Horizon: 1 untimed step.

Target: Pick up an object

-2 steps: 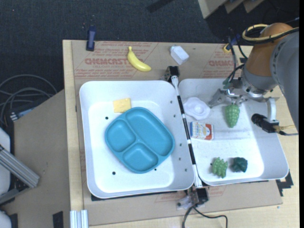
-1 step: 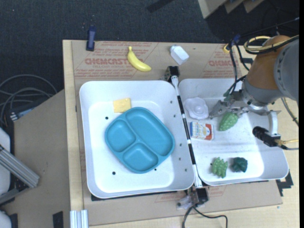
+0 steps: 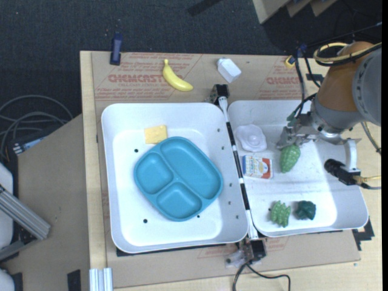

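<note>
- Over the right bin [image 3: 357,214], the arm reaches in from the right with its gripper [image 3: 295,139] low above the bin floor, directly over a light green, bumpy, pear-shaped toy fruit [image 3: 290,158].
- Whether that fruit sits between the fingers or merely below them cannot be told from this slant; how far the tool is parted is hidden too, so no hold can be claimed.
- Judged step: the descent or closing phase of a grasp aimed at the green fruit, with lifting not yet done.
- Near it lie 4 other candidates in the same bin: a clear plastic cup lid [image 3: 252,138], a small white carton with an orange label [image 3: 257,166], a green broccoli-like toy [image 3: 279,213] and a dark green leafy toy [image 3: 305,210].
- Left bin [image 3: 115,123] holds a blue 3-compartment tray [image 3: 177,177] and a yellow block [image 3: 156,134], well apart from the tool.
- Next move probably calls for a firm close centred on the fruit's rounded body, then a straight vertical lift; its tapered shape could slip out sideways.
</note>
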{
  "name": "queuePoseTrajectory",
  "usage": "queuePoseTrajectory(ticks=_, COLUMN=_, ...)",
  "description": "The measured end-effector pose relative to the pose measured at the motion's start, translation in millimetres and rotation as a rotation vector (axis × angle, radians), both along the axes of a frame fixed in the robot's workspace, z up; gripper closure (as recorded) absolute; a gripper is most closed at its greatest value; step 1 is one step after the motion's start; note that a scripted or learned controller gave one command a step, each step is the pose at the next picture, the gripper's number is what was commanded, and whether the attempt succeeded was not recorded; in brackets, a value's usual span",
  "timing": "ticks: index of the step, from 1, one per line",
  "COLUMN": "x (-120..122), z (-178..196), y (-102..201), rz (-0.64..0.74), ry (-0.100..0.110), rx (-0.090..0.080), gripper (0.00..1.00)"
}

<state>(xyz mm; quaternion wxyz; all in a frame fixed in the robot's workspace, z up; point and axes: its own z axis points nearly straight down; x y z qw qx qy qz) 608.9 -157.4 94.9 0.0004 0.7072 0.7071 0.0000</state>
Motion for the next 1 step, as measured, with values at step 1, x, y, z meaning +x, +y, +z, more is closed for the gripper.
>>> queuePoseTrajectory(ticks=1, x=-5.6, z=90.6, y=101.1, rz=0.002, ry=-0.002, rx=0.002, gripper=1.0)
